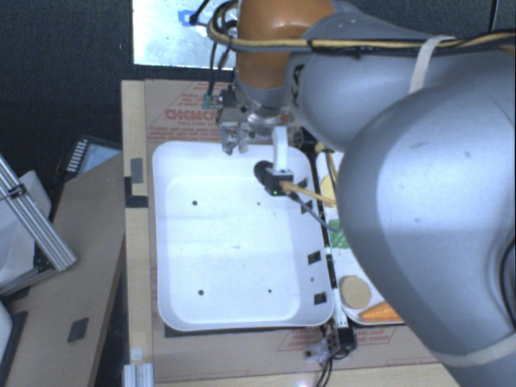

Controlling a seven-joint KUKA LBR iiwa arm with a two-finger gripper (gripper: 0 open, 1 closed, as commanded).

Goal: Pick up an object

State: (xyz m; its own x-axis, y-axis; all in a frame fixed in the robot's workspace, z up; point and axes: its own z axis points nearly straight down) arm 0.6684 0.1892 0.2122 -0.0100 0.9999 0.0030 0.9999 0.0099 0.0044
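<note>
We see the big grey arm [419, 176] come in from 3 o'clock and cover most of the right bin [333, 166]. Its gripper [235, 142] hangs at the 12 o'clock edge of the left bin [234, 248], right by the white rim. We cannot tell if the gripper is spread apart or pressed together, and we see nothing in it.

The things to pick up lie in the right bin, peeking out beside the arm. A yellow thing [328, 189] sits at about 3 o'clock from the middle of the left bin. A green thing [337, 237] lies just below it, toward 4 o'clock. A round tan thing [355, 292] sits at 5 o'clock, and an orange thing [379, 314] touches its lower edge. All four are well apart from the gripper.
</note>
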